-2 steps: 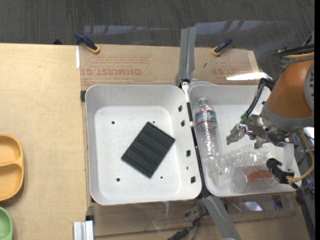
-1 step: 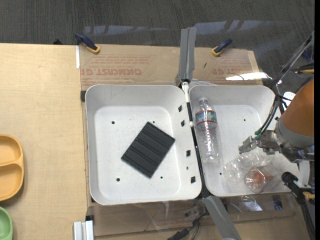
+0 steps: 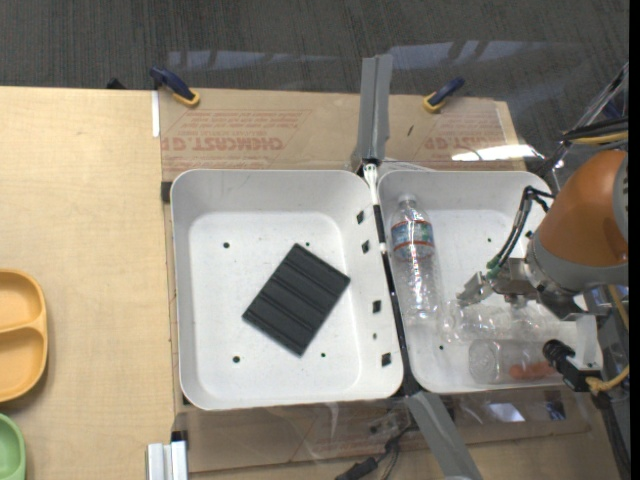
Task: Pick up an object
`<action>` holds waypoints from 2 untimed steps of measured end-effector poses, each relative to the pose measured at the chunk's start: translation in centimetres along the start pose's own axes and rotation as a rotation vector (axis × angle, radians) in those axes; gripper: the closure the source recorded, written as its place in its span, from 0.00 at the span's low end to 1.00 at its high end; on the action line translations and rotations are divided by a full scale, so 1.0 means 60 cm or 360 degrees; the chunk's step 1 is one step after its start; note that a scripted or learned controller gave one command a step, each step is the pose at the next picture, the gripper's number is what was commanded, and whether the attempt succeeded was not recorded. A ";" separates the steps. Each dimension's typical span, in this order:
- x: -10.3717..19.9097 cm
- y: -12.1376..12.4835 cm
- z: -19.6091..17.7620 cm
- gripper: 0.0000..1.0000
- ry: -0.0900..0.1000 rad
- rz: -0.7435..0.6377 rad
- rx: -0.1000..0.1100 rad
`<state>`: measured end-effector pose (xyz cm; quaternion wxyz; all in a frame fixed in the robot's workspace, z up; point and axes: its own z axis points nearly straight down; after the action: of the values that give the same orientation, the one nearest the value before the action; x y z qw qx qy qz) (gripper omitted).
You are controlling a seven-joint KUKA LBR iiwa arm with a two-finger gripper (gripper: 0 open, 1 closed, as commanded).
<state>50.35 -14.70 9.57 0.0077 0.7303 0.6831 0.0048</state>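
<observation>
In the right-hand white bin (image 3: 470, 190) lie the likeliest things to pick: a clear plastic water bottle with a white and red label (image 3: 413, 258), lying lengthwise along the bin's left wall, and a heap of clear crumpled plastic (image 3: 490, 320) toward the bin's near right corner, with a clear plastic cup lying on its side (image 3: 497, 360) just in front of it. The gripper (image 3: 478, 288) hangs low over the heap, at the heap's far edge, apart from the bottle. I cannot tell how the gripper is set, and nothing can be seen held in it, so by my judgement the pick is not yet made: the grasp and the lift are both left to do.

The left-hand white bin (image 3: 200, 268) holds a flat black ribbed rectangular pad (image 3: 297, 298), lying askew near its middle.

The grey arm with its orange band (image 3: 592, 218) hides the right bin's right wall. The clear pieces blur into one another, and something reddish in the cup is too small to name.
</observation>
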 end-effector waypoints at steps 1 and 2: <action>0.047 -0.009 0.004 0.00 0.0002 0.0161 0.0025; -0.012 0.068 -0.080 0.00 -0.0001 0.0464 0.0030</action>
<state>54.31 -15.66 14.44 0.0004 0.8217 0.5699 -0.0008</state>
